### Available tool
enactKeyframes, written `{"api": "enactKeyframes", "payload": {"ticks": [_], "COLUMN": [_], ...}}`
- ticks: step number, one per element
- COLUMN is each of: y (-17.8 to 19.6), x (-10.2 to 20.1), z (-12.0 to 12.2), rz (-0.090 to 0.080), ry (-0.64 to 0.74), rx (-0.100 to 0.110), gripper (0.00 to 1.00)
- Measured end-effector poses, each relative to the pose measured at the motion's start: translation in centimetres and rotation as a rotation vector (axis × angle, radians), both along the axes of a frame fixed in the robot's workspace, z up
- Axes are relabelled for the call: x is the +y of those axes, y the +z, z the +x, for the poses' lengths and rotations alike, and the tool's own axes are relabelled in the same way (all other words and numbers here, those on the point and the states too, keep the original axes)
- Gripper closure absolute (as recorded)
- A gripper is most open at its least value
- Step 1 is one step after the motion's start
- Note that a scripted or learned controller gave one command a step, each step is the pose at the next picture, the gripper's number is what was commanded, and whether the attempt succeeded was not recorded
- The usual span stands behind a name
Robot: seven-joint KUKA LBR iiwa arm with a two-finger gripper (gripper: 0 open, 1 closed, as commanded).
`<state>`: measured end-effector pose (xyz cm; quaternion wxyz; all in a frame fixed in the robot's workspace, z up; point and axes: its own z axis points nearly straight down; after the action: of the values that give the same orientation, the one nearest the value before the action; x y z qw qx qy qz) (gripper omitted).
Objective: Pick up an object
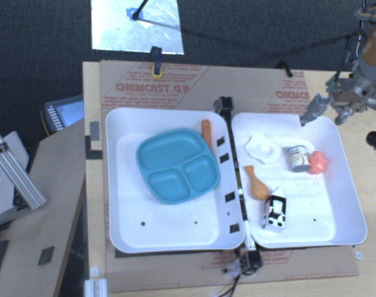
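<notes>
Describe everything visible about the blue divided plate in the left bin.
The blue divided plate is a light turquoise tray of what looks like smooth moulded plastic, with rounded corners and a raised rim. Ridges split it into three compartments: one large one along the upper side and two smaller ones below it. No food lies in any of them. It lies flat and upright, turned at a slant, in the middle of the left bin. An orange carrot-like stick lies right by its upper right corner; whether they touch is unclear.

Smooth white plastic bins (175, 240); matt blue plastic plate (177, 164); glossy tin (297, 158)
</notes>
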<state>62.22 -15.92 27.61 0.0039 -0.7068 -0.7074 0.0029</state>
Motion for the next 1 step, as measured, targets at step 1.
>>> {"api": "enactKeyframes", "payload": {"ticks": [1], "y": [0.74], "x": [0.06], "z": [0.18], "rz": [-0.002], "ry": [0.003], "rx": [-0.012], "gripper": [0.0]}}
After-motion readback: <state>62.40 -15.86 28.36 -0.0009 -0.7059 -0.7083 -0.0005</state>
